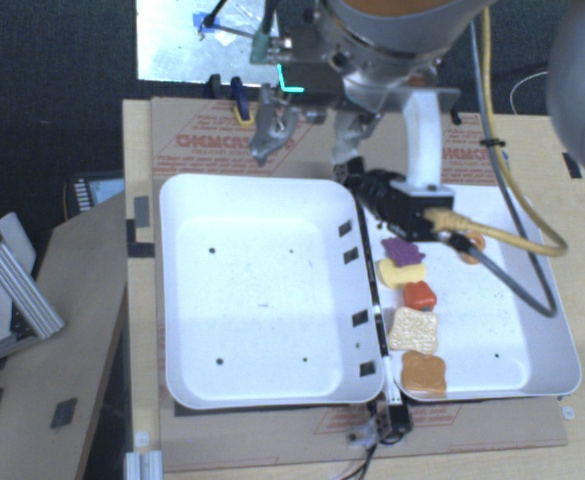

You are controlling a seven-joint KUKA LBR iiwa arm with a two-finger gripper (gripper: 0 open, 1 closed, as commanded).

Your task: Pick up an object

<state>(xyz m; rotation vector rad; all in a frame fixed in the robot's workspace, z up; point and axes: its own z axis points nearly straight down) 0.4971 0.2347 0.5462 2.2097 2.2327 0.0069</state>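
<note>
Several small toy food pieces lie in a row along the left side of the right bin [532, 353]: a purple piece [404, 251], a yellow piece [400, 272], a red piece [419, 294], a pale cracker [413, 330] and a brown toast-like piece [424, 373]. An orange piece [471, 240] sits partly behind a cable. My gripper [307, 146] hangs over the far rim between the two bins, well above and behind the food. Its two fingers [269, 133] stand apart, open, with nothing between them.
The left bin [262, 298] sits beside the right one, with a black hinge strip [370, 288] between them. A black unit [404, 208] with a white bracket [424, 143] and yellow and grey cables [517, 268] hangs over the far end of the right bin.
</note>
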